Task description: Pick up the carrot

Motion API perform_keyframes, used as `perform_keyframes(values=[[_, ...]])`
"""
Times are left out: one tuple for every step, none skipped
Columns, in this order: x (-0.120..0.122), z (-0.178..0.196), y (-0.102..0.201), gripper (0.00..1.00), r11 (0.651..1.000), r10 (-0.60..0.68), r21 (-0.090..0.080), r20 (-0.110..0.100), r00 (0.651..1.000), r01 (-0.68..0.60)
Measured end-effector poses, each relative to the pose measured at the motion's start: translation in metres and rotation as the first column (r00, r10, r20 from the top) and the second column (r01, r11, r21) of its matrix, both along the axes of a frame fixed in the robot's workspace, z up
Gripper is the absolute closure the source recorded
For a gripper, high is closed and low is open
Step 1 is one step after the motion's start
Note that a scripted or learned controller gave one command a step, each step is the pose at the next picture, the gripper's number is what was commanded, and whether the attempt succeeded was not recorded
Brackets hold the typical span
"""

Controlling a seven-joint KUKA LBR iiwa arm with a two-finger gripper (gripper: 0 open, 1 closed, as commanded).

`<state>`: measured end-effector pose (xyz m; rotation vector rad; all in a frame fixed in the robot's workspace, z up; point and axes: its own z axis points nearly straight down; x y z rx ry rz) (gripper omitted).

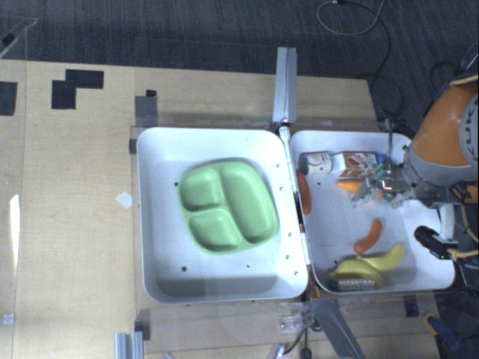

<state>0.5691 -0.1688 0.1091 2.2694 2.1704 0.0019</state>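
The carrot [346,186] is a small orange piece in the upper part of the right bin [430,279]. Just below it to the front is open white floor, and a printed snack packet [352,161] lies behind it. My gripper [374,187] is down in the bin right at the carrot's right end, touching or overlapping it. The wrist and its orange band hide the rest of the carrot.
A red sausage [303,193] lies along the right bin's left wall. A second orange-red sausage [367,235] and a yellow banana [372,264] lie toward the front. A green divided plate [227,204] sits in the left bin [157,260].
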Motion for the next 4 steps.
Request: perform_keyframes(values=[[0.042,-0.020,-0.010,0.00,0.958,0.286,-0.005,0.007,0.958,-0.286],[0.076,-0.022,-0.001,0.00,0.871,0.492,0.002,-0.009,0.871,-0.492],[0.081,-0.008,0.000,1.00,0.869,0.494,-0.007,0.005,0.869,-0.494],[0.056,-0.020,-0.005,1.00,0.694,0.720,-0.010,0.006,0.694,-0.720]])
